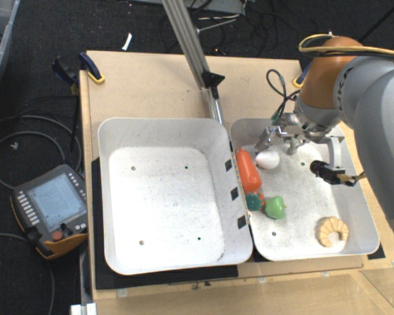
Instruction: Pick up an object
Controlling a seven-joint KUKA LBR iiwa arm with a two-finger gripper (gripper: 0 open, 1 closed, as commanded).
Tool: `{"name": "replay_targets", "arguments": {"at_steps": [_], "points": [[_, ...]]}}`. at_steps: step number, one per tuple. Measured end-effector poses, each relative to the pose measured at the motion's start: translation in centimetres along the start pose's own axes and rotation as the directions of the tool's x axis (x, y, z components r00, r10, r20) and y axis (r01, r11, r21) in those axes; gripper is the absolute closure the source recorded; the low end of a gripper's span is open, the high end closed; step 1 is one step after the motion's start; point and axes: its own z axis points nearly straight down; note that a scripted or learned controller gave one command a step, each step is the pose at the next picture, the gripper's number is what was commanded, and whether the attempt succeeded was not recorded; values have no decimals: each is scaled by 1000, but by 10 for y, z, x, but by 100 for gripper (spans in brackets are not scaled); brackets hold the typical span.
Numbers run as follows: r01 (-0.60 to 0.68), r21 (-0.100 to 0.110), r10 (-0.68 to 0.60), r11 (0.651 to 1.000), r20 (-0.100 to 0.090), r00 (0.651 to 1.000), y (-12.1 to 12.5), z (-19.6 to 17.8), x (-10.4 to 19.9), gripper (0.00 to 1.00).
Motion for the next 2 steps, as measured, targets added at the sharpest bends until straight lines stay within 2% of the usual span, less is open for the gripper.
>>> {"name": "replay_targets", "arguments": {"at_steps": [1,2], "points": [[2,-7,-2,1000,2,1000,2,-14,0,100],[1,-12,-1,1000,1,1000,1,-76,6,100]]}}
